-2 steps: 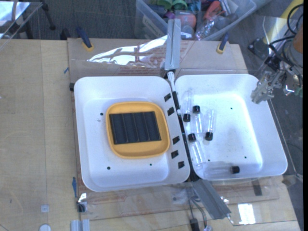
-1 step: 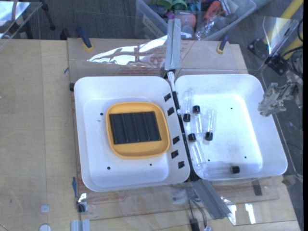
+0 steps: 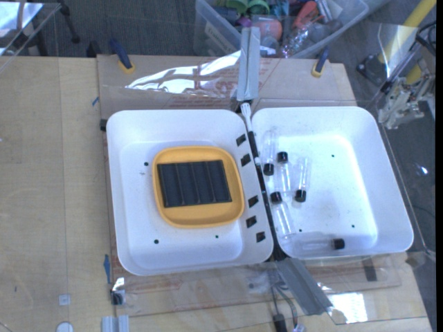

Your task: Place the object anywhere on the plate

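A yellow plate (image 3: pixel 199 215) with a dark ridged centre lies in the left white bin (image 3: pixel 128 185). In the right white bin (image 3: pixel 367 158) lie several clear tubes with black caps: one (image 3: pixel 301 180) near the middle, one (image 3: pixel 268 154) by the divider, and one (image 3: pixel 320 242) along the near wall. My gripper (image 3: pixel 400 106) is a pale, blurred metal shape outside the right bin's far right corner, well away from the tubes and the plate. Nothing shows between the gripper and the tubes.
Black clips (image 3: pixel 249 182) line the divider between the bins. A clear tub of colourful toys (image 3: pixel 277 9) stands behind the bins. A metal bar (image 3: pixel 248 64) runs back from the divider. Wooden bench (image 3: pixel 48 185) surrounds both bins.
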